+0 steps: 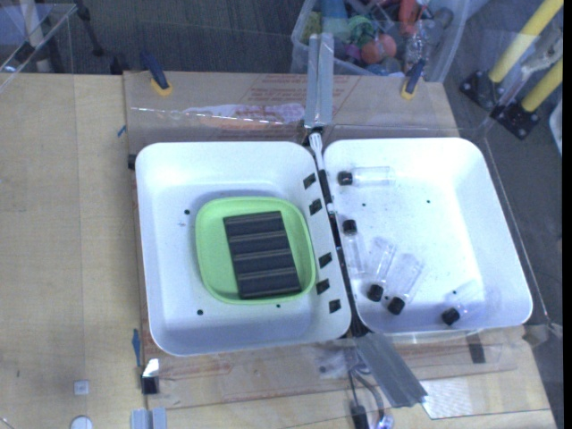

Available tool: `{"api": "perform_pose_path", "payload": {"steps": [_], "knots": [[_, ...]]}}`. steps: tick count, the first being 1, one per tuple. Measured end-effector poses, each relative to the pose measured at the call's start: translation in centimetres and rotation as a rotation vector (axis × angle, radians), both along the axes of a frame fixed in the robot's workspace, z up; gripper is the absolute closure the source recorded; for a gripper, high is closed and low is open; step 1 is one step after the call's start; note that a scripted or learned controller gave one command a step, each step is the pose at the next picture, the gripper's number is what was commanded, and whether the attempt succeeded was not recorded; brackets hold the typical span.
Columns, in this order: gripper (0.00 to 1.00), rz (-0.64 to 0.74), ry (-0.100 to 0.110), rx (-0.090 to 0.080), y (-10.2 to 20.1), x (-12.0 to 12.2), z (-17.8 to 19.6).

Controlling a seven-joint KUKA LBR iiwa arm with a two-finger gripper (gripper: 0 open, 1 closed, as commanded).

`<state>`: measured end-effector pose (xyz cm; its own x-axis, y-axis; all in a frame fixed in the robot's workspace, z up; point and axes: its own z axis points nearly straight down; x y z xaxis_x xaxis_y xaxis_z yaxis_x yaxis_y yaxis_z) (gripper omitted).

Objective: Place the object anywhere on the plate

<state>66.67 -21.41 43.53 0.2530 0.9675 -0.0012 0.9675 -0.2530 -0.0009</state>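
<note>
plate (211,217): green, in left bin (161,177), a dark ribbed block (261,256) already on it | objects: clear bottles (390,280) with black caps, right bin (465,177), lower centre, right of plate | my gripper: cannot tell its state

One camera sits high up over the wooden surface (63,239) and looks down at a slant. It is far enough back to see both white bins whole, the left bin (161,239) and the right bin (474,231), side by side in the middle. Past the far edge of the surface, a clear box of toys (384,16) sits at the top.
</note>
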Motion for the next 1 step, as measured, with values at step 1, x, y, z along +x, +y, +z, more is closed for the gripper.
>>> {"api": "perform_pose_path", "payload": {"steps": [1], "knots": [[0.00,-0.070,-0.001,0.001,-0.19,0.00,-0.01]]}}
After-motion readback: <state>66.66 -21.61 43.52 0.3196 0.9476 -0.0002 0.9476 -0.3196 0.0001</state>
